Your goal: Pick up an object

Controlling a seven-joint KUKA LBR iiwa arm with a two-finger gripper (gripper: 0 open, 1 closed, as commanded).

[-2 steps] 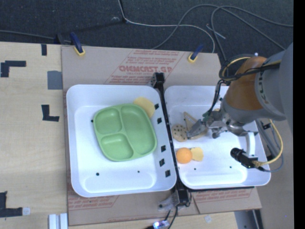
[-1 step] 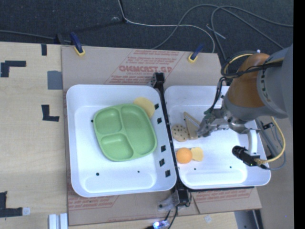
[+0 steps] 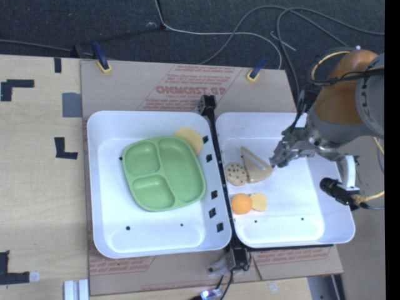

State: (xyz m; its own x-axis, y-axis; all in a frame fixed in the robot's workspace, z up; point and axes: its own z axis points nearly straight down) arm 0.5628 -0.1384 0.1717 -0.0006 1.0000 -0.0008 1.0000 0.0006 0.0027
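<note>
Nearest the camera, the near rims of two white bins, left bin [image 3: 100, 230] and right bin [image 3: 337, 230], standing side by side on a cardboard sheet [image 3: 187, 83], divided by a black strip with clips [image 3: 215, 186]. In the right bin, bare white floor along the near wall and the right half; items crowded toward the left wall. Nearest there, an orange ball [image 3: 241, 204] touching a small yellow piece [image 3: 258, 201]. Just beyond, a round speckled cookie [image 3: 235, 174] beside a tan wedge [image 3: 256, 166], tilted, pale on its upper face. Gripper [image 3: 279, 159] low over the right bin's middle, tip just beside the wedge's right end; contact unclear, and fingers too small and dark to judge, so cannot tell whether spread or closed. Nothing seen between them. In the left bin, a green divided plate [image 3: 164, 172] filling the centre, open floor near and left of it. Beyond its far right corner, a pale yellow piece [image 3: 190, 139] against the dividing wall. Farther still, two blue-and-yellow clamps [image 3: 102, 61] on the cardboard's far edge, then cables [image 3: 250, 24] on dark floor.
</note>
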